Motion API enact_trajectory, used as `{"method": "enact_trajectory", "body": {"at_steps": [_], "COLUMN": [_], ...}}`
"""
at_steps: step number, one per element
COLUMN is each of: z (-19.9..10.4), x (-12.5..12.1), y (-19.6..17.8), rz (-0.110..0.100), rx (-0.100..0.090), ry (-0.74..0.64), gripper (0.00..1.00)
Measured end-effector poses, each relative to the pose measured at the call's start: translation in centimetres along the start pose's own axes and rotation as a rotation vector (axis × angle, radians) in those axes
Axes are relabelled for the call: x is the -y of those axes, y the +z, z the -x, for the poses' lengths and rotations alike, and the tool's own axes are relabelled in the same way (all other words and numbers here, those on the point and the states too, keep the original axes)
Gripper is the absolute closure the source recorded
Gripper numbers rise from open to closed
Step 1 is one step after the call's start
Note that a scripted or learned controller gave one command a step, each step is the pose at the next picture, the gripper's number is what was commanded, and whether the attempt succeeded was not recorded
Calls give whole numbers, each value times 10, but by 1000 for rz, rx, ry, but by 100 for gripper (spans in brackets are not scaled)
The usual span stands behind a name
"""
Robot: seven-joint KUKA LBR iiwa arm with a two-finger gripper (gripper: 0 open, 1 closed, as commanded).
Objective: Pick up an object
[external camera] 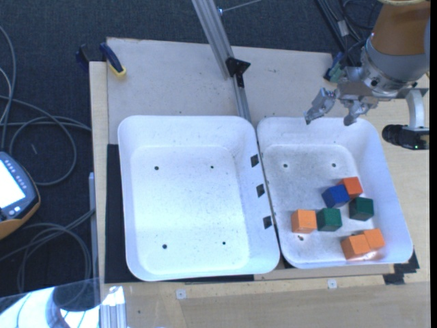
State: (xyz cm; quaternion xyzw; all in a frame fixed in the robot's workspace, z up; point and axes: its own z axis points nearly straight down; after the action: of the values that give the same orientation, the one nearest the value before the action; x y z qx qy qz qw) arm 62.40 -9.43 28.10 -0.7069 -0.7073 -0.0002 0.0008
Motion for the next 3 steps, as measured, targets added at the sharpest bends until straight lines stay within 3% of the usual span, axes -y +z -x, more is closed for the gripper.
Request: {"method": "enact_trajectory", "body": {"at_steps": [1, 2, 3], "z": [-2, 50, 38], "x": [50, 72, 107], "y": [68, 82, 113], "rz": [-10, -4, -6], "rx": [-1, 1, -2], "ry": [2, 5, 1], "gripper": [0, 0, 0]}}
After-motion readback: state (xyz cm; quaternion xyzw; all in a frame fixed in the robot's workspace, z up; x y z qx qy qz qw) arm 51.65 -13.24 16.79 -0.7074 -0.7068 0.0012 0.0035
